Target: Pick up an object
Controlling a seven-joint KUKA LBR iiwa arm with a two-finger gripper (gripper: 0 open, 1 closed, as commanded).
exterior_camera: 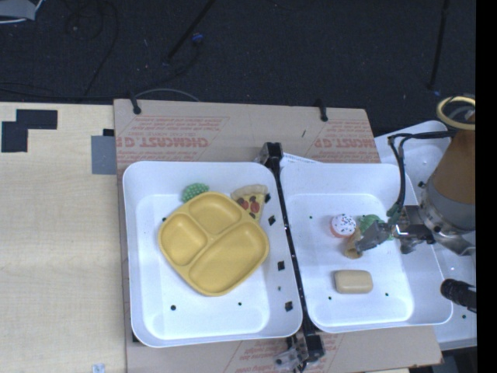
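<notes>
the claw (378, 234) reaches in from the right edge of the frame, low over the right bin (318, 301), right of centre; i cannot tell how it is set. just left of it lie a small round pink-topped toy (342, 224) and a brownish piece (353, 249). below them sits a tan bar (353, 281). in the left bin (147, 286) a yellow divided plate (213, 243) lies at centre, with a green toy (195, 189) and a pizza slice (251, 200) at its upper edge.
</notes>
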